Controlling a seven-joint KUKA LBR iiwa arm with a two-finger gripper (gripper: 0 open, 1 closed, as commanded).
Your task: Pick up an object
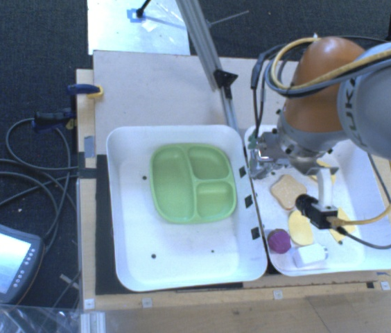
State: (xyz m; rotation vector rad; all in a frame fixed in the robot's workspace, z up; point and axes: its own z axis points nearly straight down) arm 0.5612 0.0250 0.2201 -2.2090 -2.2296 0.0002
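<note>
Green plate point(193, 184) in left bin point(133, 255), gripper point(259, 159) nr right bin's point(383, 248) left wall

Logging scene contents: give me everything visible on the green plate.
The green plate is a pale green divided tray, plastic by its look, rounded-square, with three compartments: one tall at the view's left, two smaller stacked at the right. All three look bare. It lies flat, slightly rotated, on the floor of the left bin, toward the bin's upper middle, apart from the walls. Nothing else touches it; the gripper is over the right bin's edge.
</note>
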